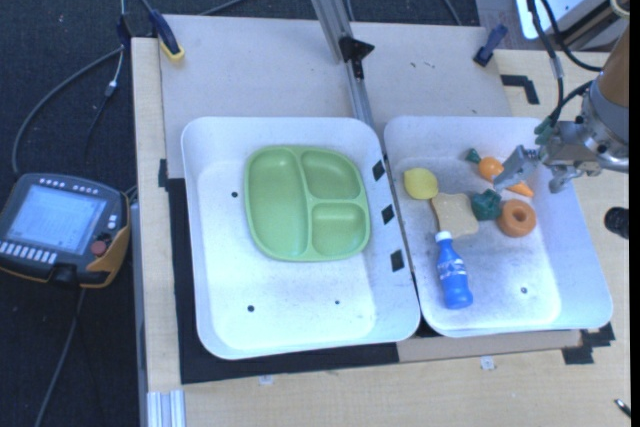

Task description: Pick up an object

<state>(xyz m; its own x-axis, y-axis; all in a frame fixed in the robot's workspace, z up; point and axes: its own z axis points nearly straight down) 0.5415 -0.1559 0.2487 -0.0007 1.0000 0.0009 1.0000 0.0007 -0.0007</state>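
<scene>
I count two white bins. The left bin (215, 315) holds one green plate (305, 203) with three sections. The right bin (560, 300) holds six things: one yellow lemon (421, 183), one slice of bread (454, 214), one blue bottle (453, 272) lying down, one dark green piece (486, 205), one brown donut (517, 218) and one small orange piece (489, 167). My pincer (538, 172) hangs above the right bin near the donut, its fingers spread, grasping nothing.
</scene>
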